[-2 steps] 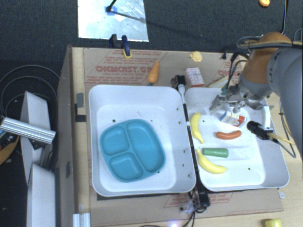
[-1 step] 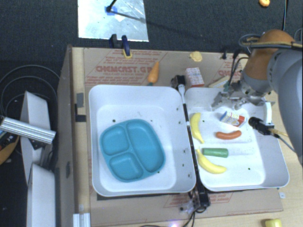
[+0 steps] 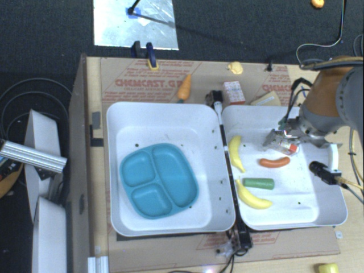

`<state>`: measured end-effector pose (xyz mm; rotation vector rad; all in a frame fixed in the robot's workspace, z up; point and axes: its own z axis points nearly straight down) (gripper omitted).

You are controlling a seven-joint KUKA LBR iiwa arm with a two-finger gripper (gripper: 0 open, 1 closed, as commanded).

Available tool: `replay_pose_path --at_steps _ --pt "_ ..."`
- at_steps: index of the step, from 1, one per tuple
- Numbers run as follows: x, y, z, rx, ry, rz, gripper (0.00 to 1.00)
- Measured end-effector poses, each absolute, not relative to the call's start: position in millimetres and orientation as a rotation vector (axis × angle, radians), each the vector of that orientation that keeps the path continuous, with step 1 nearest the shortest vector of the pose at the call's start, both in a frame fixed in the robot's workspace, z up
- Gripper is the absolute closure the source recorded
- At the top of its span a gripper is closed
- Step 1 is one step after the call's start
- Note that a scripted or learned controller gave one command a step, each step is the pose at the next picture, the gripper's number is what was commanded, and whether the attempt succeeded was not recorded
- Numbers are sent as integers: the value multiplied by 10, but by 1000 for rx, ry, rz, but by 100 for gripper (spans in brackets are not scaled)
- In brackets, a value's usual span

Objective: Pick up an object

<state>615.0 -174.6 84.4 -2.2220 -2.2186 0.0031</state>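
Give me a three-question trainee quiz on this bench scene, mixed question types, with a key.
1. True or false: the blue tray lies in the left bin.
2. How many bananas are in the right bin?
3. Which item lies nearest the gripper? A) green stick B) sausage C) lower banana

Key:
1. True.
2. Two: one by the divider, one lower down.
3. B, the sausage; the green stick lies below it.
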Motion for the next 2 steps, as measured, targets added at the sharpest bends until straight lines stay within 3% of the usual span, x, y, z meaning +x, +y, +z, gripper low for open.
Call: replay_pose_path --at_steps 1,2 --pt "6192 -1735 966 -2223 -2228 -6 100" --pt "5715 -1719 1848 -2226 -2225 -5 100"
